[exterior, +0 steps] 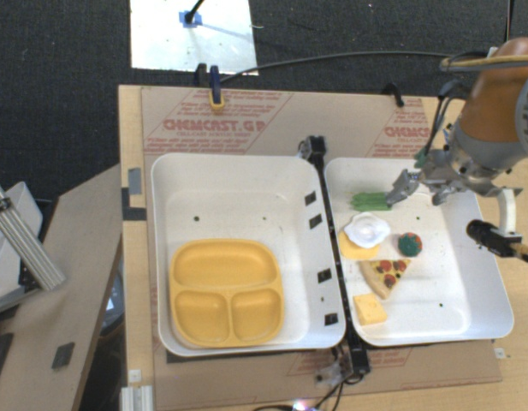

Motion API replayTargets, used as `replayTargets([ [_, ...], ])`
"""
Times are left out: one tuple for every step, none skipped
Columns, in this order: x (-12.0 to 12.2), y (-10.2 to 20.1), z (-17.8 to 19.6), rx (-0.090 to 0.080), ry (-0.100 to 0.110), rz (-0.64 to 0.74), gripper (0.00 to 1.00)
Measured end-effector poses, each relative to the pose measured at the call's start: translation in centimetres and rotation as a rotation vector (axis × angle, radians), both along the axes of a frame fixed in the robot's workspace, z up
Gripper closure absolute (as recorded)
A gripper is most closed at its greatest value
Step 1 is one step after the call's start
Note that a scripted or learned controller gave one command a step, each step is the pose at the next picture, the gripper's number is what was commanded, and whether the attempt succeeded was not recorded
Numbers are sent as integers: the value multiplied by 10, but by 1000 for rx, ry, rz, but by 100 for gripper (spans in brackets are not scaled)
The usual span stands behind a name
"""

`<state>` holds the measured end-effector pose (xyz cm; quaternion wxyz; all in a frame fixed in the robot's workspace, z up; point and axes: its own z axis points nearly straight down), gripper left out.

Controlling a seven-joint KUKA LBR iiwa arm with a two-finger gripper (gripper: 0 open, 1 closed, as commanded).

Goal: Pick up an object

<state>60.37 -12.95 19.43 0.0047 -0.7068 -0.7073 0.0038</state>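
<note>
Gripper [420,187] fingers apart, I'm hovering it beside the green piece [370,201], far right bin [482,315]; next: descend, close.

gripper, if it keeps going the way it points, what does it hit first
Most likely the green piece: the gripper tips down and left toward it in the right bin. Its height above the bin is unclear.
</note>
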Motion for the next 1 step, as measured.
replayTargets([
  [3, 0, 8, -2, -13, 3, 0],
])
